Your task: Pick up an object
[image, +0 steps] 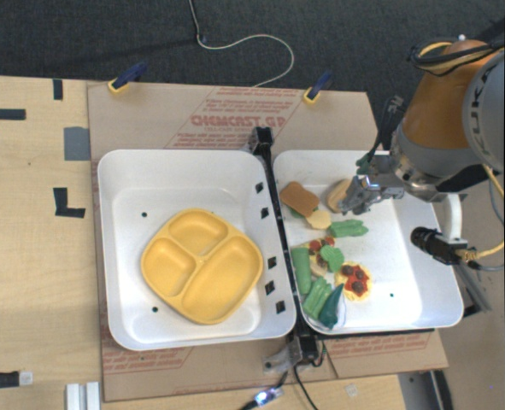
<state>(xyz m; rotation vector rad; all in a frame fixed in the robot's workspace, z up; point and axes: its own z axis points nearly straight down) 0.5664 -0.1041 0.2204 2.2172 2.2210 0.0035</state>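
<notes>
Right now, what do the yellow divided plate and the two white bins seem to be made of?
The yellow divided plate looks like molded plastic: uniform colour, soft sheen, rounded compartments. The white bins seem thin formed plastic, smooth and slightly glossy, though coated metal is possible.

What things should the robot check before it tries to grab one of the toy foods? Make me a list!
1. Gripper is over the right bin, where the toy foods lie: ok.
2. A piece is close to the gripper: ok, the tan piece sits right beside it.
3. Something is already between the fingers: cannot tell, they are too small and blurred.
4. Target has room around it: not ok, the brown piece, green piece and others crowd near.
5. Left bin has a landing place: ok, the yellow divided plate lies flat in it.
</notes>
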